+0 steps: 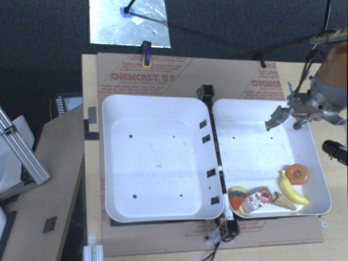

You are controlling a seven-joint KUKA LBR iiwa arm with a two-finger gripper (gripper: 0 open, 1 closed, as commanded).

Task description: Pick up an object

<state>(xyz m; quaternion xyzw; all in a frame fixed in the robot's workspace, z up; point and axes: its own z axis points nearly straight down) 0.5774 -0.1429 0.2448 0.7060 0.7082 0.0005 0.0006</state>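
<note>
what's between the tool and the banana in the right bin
Bare white bin floor; nothing lies between the tool and the banana in the camera view.

a cardboard sheet point(163, 75) printed with red lettering covers the counter point(89, 118) under the bins. a yellow and blue clamp point(147, 56) sits at its far edge. beyond it, a shiny metal plate point(130, 15) lies on dark carpet point(228, 15). aluminium framing point(22, 151) stands at the left.
</note>
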